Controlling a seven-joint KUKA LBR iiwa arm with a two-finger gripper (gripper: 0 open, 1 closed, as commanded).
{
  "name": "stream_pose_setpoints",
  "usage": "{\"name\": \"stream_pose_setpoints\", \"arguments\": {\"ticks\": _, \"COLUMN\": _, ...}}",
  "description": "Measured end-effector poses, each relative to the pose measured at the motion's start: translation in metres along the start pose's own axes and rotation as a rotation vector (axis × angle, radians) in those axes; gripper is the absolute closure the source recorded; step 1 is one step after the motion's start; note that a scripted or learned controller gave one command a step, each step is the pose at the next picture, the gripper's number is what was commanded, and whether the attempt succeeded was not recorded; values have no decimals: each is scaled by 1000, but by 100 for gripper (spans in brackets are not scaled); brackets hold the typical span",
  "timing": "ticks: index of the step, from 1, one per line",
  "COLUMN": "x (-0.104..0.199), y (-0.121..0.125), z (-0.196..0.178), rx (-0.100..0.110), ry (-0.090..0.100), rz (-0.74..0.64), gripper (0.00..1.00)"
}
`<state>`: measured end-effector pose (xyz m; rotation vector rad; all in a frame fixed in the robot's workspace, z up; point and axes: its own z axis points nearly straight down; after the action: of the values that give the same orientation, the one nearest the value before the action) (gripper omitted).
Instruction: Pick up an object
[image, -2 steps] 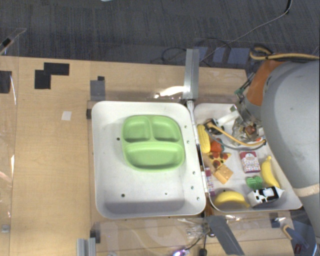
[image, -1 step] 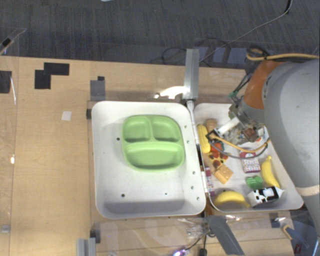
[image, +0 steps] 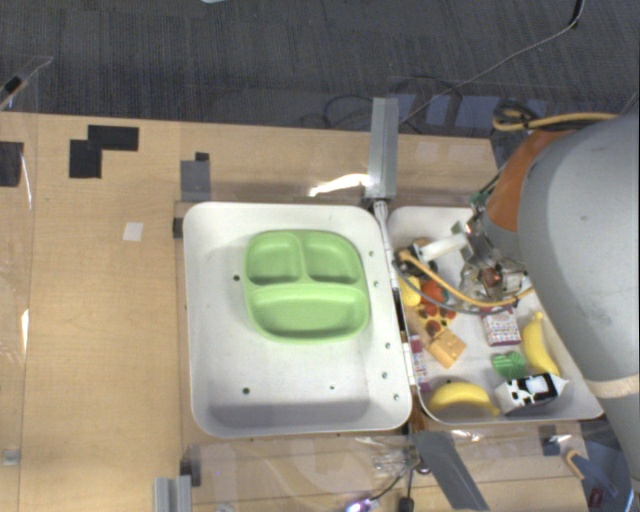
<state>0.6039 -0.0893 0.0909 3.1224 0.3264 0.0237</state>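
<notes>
The right bin (image: 590, 405) holds several small toys. A yellow banana (image: 462, 397) lies near its front edge and a second banana (image: 540, 345) lies along its right side. An orange cracker-like wedge (image: 448, 347) sits mid-bin, with small red pieces (image: 432, 296) just behind it. A black and white cow figure (image: 528, 392) stands at the front right, a green piece (image: 508, 364) behind it, and a pink and white packet (image: 500, 327) above that. My gripper (image: 488, 274) hangs low over the back middle of this bin, above the packet, with a yellow cable looping by it.
The left bin (image: 215, 390) carries a green divided plate (image: 305, 284) in its middle. A metal post (image: 383, 150) stands behind the ridge between the bins. My bulky grey arm (image: 585, 270) covers the right bin's right rear part.
</notes>
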Motion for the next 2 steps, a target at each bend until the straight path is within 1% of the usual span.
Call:
{"name": "stream_pose_setpoints", "arguments": {"ticks": 1, "x": 53, "y": 5, "z": 3, "rx": 3, "ry": -4, "rz": 3, "gripper": 100}}
{"name": "stream_pose_setpoints", "arguments": {"ticks": 2, "x": -64, "y": -6, "z": -2, "rx": 2, "ry": -4, "rz": 4, "gripper": 100}}
